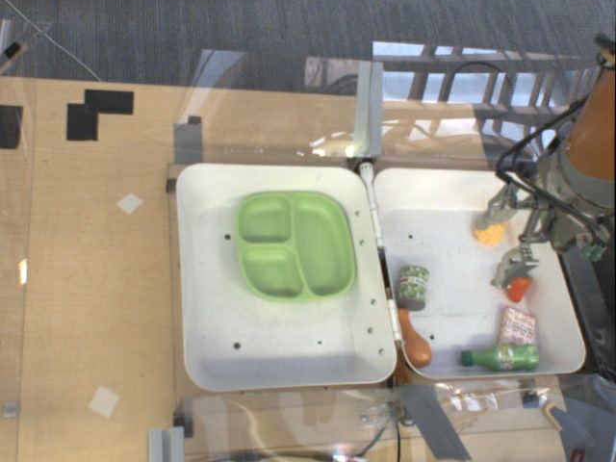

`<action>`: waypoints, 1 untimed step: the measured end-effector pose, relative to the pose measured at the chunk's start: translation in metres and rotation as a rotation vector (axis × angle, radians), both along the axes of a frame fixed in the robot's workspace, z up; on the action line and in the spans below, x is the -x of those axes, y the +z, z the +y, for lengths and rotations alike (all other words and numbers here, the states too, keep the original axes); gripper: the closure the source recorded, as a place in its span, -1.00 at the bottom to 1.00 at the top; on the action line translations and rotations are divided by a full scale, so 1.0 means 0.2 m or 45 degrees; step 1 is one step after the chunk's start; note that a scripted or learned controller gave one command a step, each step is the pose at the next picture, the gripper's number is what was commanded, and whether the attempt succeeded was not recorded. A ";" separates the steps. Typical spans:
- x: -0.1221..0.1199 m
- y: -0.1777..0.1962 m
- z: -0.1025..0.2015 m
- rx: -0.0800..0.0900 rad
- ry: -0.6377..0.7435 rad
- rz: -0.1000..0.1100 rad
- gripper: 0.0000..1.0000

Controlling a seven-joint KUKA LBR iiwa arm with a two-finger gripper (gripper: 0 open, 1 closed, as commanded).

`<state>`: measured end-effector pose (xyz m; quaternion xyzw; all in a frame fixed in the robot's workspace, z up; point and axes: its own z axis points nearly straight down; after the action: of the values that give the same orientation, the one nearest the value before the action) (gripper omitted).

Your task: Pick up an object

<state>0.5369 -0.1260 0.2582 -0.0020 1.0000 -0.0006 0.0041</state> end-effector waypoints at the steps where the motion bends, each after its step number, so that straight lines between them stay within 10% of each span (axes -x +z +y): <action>1: -0.05 -0.80 -0.09 0.001 -0.016 -0.002 -1.00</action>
<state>0.5474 -0.1434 0.0983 0.0045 1.0000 -0.0008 0.0048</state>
